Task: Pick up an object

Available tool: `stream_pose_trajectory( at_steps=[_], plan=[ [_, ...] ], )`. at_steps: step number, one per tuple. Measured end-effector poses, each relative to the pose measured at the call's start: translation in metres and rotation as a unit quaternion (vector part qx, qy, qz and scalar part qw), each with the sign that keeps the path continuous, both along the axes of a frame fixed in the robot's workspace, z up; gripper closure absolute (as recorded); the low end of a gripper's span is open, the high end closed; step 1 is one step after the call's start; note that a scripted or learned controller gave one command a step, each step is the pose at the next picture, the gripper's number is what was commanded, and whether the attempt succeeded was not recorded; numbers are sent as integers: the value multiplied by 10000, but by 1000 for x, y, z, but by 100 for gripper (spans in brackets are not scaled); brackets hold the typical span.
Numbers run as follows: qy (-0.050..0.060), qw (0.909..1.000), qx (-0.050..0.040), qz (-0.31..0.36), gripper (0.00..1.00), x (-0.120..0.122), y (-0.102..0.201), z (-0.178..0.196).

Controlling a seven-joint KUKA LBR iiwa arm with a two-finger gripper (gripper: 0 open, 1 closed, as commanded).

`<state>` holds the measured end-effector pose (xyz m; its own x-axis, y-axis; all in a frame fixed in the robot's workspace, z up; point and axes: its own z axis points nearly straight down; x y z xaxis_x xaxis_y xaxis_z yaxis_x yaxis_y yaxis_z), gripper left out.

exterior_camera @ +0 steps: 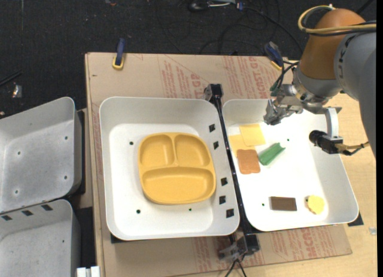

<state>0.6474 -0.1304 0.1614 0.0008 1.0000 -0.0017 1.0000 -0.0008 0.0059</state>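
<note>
A grey robot arm with an orange band reaches in from the right, and its gripper [274,116] hangs over the far part of the right bin [335,174]. From this high slanted view I cannot tell how the gripper is set.

Just below and to the gripper's left lies a pale yellow square [251,134]. Nearer the camera from it are a green block [270,153] and an orange-brown slab [248,161], which appear to touch. Well apart, toward the bin's near edge, sit a dark brown bar [283,203] and a small yellow piece [315,204]. The left bin [119,120] holds a yellow divided plate [177,168].

A good pick probably means choosing the green block, which looks thicker than the flat pieces, and descending straight over its middle, clear of the slab.

The flat pieces' thickness is hard to judge, and the arm's upper body is cut off at the right.
</note>
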Motion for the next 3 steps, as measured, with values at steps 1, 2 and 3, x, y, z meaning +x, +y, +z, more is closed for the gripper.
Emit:
stream_pose_trajectory(
  at_steps=[1, 2, 3],
  plan=[
    [7, 10000, 3, 15, 100, -3, 3, 44],
    [-4, 10000, 1, 16, 100, -2, 3, 93],
    [32, 10000, 16, 36, 100, -28, 50, 100]
  ],
)
